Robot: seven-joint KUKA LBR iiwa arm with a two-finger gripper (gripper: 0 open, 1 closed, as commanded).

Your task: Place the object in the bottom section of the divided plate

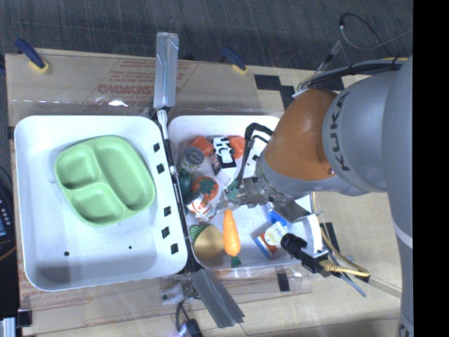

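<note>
We see the gripper low in the right bin, and we cannot tell whether it grips anything. Clutter crowds it: a carrot just below, a gold lid beside that, a red strawberry to its left. Over in the left bin sits the green plate, three sections, smooth and pale.

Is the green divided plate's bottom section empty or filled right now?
Empty. The green divided plate shows bare green in all three sections, alone in the left bin.
</note>
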